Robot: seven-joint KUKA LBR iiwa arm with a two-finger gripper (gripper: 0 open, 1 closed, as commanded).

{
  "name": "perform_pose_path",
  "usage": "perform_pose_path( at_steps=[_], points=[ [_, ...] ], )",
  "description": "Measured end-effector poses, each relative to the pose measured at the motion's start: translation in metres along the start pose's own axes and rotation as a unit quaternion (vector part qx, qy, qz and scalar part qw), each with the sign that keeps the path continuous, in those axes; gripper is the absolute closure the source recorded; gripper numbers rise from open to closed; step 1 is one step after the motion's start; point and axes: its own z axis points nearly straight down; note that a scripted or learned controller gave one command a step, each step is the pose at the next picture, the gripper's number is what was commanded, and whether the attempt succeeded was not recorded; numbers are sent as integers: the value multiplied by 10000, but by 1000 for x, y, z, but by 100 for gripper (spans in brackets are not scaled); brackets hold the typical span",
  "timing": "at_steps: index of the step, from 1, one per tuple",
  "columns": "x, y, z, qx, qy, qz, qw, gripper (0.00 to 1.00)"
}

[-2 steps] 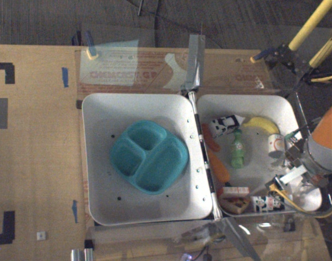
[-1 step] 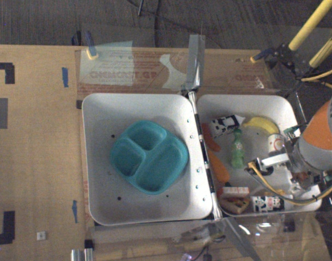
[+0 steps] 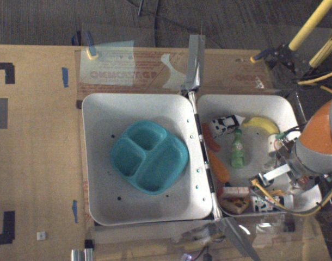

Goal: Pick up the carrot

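Hanging over the right bin (image 3: 243,98), my gripper (image 3: 284,145) isn't on the carrot (image 3: 219,168) yet. Carrot lies by the bin's left wall, just left of a green bottle (image 3: 238,150), apart from me. Can't tell if my grip is wide or closed. Reach, grab & lift all left to do.

The bench (image 3: 35,162) is viewed from overhead by a single camera, tilted slightly. It is set close enough that both bins (left bin (image 3: 95,113), right bin (image 3: 247,101)) are framed whole. Floor (image 3: 46,10) is taken in along the top, and the arm (image 3: 318,140) is cropped at the right edge.
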Motion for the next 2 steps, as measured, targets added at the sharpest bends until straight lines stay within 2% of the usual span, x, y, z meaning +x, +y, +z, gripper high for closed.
perform_pose_path(
  at_steps=[1, 2],
  points=[
    [11, -24, -33, 48, -28, 1103, 9939, 0],
    [8, -19, -37, 48, -29, 1111, 9938, 0]
  ],
)
